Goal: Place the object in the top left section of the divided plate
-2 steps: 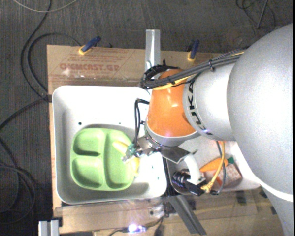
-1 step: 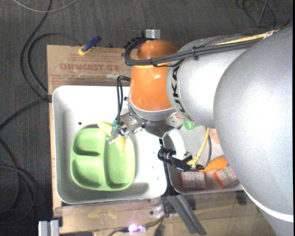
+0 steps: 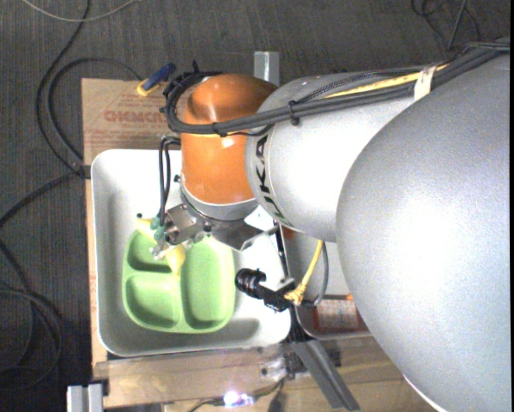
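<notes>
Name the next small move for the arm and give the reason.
Probably a short straight descent: the pincer hangs over the upper left section of the green divided plate, with something yellow just beside it. Whether that is held, I cannot tell.

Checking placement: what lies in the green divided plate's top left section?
A yellow object shows at the green divided plate's upper edge, beneath the gripper. The arm covers the rest.

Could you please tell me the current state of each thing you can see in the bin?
Divided plate: green, lying flat in the white bin.
Yellow object: at the plate's upper left section, partly hidden under the pincer.
Pincer: low over the plate's top left corner.
</notes>
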Tool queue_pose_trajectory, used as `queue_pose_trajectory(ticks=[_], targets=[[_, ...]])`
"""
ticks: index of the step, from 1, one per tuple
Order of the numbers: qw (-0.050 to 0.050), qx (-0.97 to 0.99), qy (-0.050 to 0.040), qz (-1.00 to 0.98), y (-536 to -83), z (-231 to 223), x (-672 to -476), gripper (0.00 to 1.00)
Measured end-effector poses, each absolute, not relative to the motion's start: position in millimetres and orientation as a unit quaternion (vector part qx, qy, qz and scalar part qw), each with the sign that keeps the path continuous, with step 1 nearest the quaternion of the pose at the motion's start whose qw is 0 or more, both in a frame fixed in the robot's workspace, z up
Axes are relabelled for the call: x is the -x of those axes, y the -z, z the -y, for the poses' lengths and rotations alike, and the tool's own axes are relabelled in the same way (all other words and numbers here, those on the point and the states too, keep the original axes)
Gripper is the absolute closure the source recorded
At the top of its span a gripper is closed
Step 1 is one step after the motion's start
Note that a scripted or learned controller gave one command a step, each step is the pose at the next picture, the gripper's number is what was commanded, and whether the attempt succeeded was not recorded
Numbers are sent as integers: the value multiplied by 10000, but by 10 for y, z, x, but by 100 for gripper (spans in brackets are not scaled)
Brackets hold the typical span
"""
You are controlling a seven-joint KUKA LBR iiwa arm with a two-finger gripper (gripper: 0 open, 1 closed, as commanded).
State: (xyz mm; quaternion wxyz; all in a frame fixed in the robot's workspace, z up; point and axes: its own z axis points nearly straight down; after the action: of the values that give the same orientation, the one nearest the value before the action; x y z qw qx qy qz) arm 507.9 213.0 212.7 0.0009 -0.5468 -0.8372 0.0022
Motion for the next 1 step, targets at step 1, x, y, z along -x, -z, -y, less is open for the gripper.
queue_pose_trajectory(ticks=[1], targets=[[8,5597,-27,8287,-1822,-2191,-4828,100]])
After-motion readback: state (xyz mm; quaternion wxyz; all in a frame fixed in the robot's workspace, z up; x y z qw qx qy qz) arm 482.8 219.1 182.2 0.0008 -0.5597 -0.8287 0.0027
